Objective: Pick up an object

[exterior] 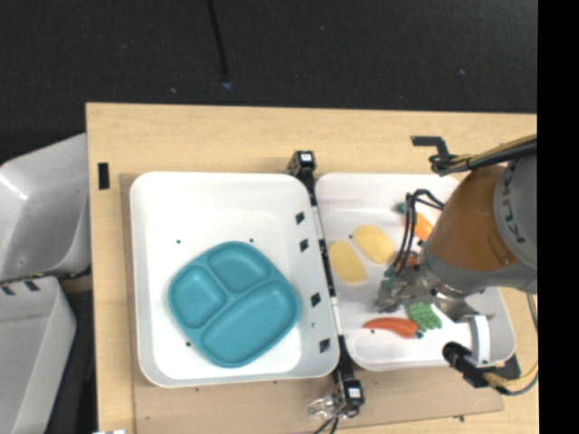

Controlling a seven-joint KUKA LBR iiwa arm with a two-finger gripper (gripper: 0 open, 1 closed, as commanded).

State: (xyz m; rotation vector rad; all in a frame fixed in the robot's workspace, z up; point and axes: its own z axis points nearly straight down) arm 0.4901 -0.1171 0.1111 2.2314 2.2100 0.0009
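My gripper [398, 289] reaches down into the right bin [362, 351], its tip just above and left of a small green toy [422, 315]. A red-orange chili pepper [393, 327] lies in front of the gripper near the bin's front wall. Two pale yellow pieces lie to the left: a rounded one [372, 240] and a flatter one [346, 262]. An orange item [422, 227] shows behind the arm, partly hidden by the wrist. I see nothing between the fingers, which the wrist largely hides.
The left bin [149, 242] holds a blue divided plate [233, 303]. Black clips run along the divider [318, 269] between the bins. A white box [36, 224] stands beyond the bench's left edge.
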